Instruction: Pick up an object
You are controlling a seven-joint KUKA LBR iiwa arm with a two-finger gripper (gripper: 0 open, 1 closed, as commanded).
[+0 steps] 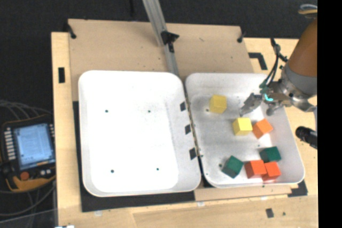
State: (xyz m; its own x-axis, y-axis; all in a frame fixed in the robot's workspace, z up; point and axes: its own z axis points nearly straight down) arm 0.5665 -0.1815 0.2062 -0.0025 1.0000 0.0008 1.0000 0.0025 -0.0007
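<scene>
The right bin (214, 83) holds several small blocks. A yellow block (217, 104) lies toward its upper left. Another yellow block (242, 126) sits mid-bin with an orange block (262, 128) touching its right side. Near the front edge lie a green block (232, 166), two orange-red blocks (255, 168) (272, 170) and a dark green block (270, 154). My gripper (261, 104) hangs over the bin's upper right, just above the yellow-orange pair. Its fingers are spread apart with nothing between them.
The left bin (133, 131) lies beside the right one. A metal pole (152, 5) slants up from between the bins at the back. A teach pendant (29, 147) sits off the bench's left. The arm's wrist (304, 61) enters from the right.
</scene>
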